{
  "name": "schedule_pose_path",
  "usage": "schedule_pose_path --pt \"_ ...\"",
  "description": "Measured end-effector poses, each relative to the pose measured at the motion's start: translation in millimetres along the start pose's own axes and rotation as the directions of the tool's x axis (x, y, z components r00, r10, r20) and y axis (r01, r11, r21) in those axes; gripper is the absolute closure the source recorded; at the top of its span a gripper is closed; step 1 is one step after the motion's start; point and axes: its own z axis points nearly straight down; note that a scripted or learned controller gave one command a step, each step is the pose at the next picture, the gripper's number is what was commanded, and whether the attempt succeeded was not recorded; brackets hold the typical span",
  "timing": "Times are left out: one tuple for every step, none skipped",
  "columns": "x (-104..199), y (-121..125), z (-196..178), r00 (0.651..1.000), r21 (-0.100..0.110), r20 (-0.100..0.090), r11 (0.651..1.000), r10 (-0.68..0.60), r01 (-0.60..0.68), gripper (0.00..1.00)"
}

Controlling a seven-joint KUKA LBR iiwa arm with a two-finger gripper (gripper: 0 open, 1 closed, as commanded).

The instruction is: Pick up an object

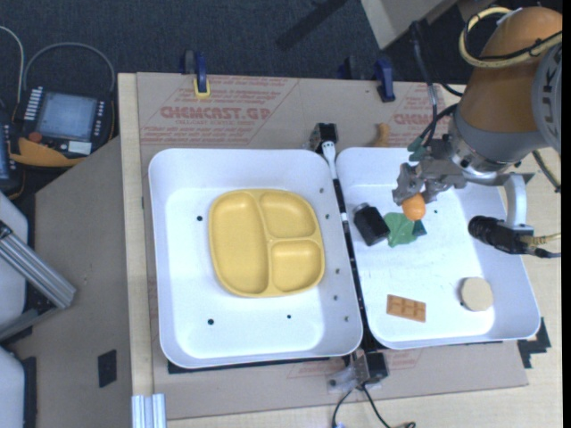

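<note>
Camera view: end effector (412, 196) right of centre frame, finger state indeterminate, sits directly over orange ball (414, 209) touching green piece (403, 231) below.

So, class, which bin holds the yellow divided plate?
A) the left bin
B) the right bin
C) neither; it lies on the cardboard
A: the yellow divided plate lies flat inside the left bin, while the right bin holds the small items.
</note>
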Motion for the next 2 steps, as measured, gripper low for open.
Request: schedule_pose_path --pt "59.4 -14.2 -0.3 1.0 0.0 0.0 1.0 -0.001 0.001 1.0" --pt "122.5 -19.7 -4.6 1.0 -0.003 0.0 1.0 -0.002 0.002 1.0"
